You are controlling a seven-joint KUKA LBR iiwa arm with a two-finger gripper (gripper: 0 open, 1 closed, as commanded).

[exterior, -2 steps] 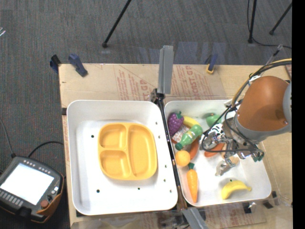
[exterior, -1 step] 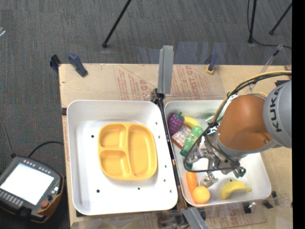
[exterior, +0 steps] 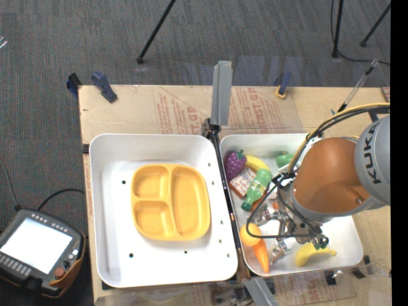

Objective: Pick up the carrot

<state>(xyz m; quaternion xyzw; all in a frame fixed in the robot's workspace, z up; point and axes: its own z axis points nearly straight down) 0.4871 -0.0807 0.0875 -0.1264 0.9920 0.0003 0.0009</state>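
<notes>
Yellow plastic marks the divided tray (exterior: 171, 201) we see in the left bin (exterior: 108, 234). Moving right, we find the carrot (exterior: 261, 255) lying at the right bin's (exterior: 354, 238) near left corner, just below an orange fruit (exterior: 249, 234). Right beside it hangs the gripper (exterior: 280, 238); how it is set we cannot tell. A banana (exterior: 313, 255) lies beyond.

Yellow divided plate (exterior: 171, 201) in a white bin (exterior: 108, 171). The carrot (exterior: 261, 254) is orange, grapes (exterior: 234, 164) purple, bottle (exterior: 256, 189) green, banana (exterior: 312, 255) yellow.
</notes>
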